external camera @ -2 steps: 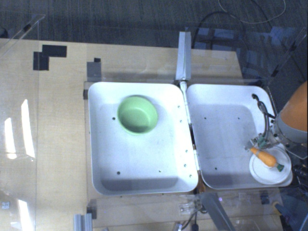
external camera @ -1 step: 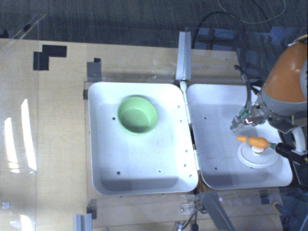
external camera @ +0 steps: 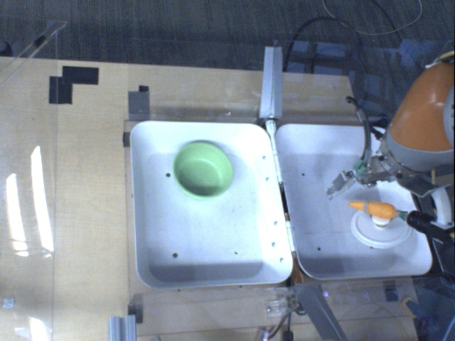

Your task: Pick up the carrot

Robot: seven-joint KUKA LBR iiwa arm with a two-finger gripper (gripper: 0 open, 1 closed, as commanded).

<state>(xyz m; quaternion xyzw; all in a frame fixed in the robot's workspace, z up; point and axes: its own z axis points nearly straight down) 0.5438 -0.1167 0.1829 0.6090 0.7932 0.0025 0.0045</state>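
carrot [external camera: 372, 208] lies across a small white disc [external camera: 382, 231] in the right bin [external camera: 316, 190], tip pointing left, propped off the bin floor so it is reachable from above. gripper [external camera: 345, 182] hangs just up-left of the carrot, apart from it, likely lining up for a grasp. cannot tell how the jaws stand from this slant. green bowl [external camera: 204, 168] sits in the left bin [external camera: 163, 247], well apart, no obstacle. both bins rest on the worktop [external camera: 71, 212].

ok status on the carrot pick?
Gripper over right bin, short of carrot. Carrot resting on white disc, not held. Path clear.
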